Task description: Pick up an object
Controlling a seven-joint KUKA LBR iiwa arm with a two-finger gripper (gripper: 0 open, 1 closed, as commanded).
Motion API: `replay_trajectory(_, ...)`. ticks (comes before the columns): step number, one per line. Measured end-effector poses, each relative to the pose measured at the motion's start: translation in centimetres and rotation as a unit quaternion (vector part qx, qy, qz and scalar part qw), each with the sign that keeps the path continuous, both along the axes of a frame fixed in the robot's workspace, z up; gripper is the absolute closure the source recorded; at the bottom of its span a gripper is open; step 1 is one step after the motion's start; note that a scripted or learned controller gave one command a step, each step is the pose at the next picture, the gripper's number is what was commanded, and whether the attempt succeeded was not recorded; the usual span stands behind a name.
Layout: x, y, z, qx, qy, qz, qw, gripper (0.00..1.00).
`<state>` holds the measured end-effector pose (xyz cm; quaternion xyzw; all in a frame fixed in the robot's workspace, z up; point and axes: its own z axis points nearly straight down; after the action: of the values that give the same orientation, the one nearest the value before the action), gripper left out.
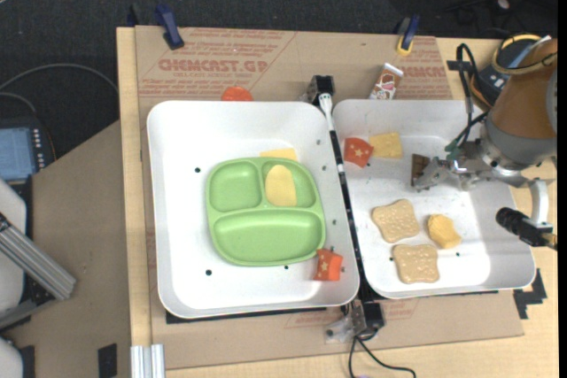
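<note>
The arm (523, 115) enters from 3 o'clock and is cut off by the frame edge. Its gripper (422, 173) is small and dark, low over the right bin (514, 274); nothing shows between its tips, and I cannot tell if it is open or closed.

In the right bin, nearest, a cracker (415, 262) lies at 6 o'clock. Just beyond it are a second cracker (395, 219) and, at its 3 o'clock, a yellow lump (444, 231). At 11 o'clock of the bin a red piece (358, 151) touches a yellow slab (385, 144).

In the left bin (173, 190) an orange block (328, 265) sits at 5 o'clock, touching the green tray (264, 235). A yellow oval (281, 185) lies in the tray's upper right compartment. A pale yellow piece (278, 155) is partly hidden behind the tray.

Beyond the bins, a small carton (386, 82) stands on the board and two blue clamps (168, 25) grip its far edge.
</note>
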<state>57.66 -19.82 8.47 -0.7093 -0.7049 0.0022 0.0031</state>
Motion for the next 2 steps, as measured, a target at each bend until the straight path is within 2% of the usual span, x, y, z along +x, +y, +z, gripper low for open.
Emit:
replay_trajectory(1,5.0,9.9,0.0,0.0006,-0.005,0.008,1.0,0.0)
replay_trajectory(2,-4.4,6.4,0.0,-0.0004,0.0,0.0,1.0,0.0)
